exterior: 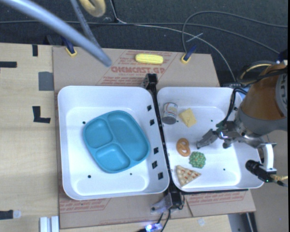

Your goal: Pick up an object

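Looking down at a slant on the bench, the camera view shows two shallow white bins side by side on a sheet of printed cardboard (pixel 135 69). The left bin (pixel 70 129) holds a blue three-compartment plate (pixel 116 140), lying roughly at its centre. The right bin (pixel 232 178) holds five small items: a metal can (pixel 170 113) lying on its side near the upper left corner; a pale yellow cheese wedge (pixel 187 117) just beside the can, to its right; a brown pretzel (pixel 183 147) near the middle; a green broccoli floret (pixel 198 159) just below and right of the pretzel; and a pizza slice (pixel 186 175) near the lower edge. A yellow corn cob (pixel 149 59) lies on the cardboard, outside and above both bins.

Arm (pixel 263 103), grey with an orange band, enters from the right and reaches over the right bin. Its gripper (pixel 208 139) points leftward, just right of the pretzel and above the broccoli, apart from both. Nothing is visible between its fingers; whether they are spread or closed cannot be told at this angle.
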You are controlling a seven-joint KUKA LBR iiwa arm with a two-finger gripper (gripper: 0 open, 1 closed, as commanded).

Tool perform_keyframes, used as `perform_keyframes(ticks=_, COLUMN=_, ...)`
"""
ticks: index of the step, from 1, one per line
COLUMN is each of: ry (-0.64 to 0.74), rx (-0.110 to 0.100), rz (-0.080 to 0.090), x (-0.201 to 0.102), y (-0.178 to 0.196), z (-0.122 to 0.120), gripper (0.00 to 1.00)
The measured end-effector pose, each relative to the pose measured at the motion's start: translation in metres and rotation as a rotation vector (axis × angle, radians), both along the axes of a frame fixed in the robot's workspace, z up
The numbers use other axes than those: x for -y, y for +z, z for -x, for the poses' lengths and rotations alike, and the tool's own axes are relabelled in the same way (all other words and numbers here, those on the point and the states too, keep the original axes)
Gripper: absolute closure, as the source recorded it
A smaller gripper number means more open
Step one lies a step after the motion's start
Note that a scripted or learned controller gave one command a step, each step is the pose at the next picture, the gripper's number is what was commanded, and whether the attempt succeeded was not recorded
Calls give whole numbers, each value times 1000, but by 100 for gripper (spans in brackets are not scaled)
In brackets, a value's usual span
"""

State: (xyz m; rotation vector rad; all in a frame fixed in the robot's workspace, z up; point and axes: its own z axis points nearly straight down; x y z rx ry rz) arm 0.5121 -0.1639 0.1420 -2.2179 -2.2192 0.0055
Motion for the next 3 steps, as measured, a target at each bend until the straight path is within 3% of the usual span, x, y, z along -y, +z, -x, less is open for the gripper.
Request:
perform_keyframes(ticks=1, ry=0, rx=1, rz=0, x=-1, y=-54, z=1, gripper=0)
perform_keyframes(ticks=2, ry=1, rx=2, rz=-1, x=-1, y=-41, z=0, gripper=100)
perform_keyframes(ticks=3, ry=1, rx=9, rz=1, x=-4, y=21, z=3, gripper=100)
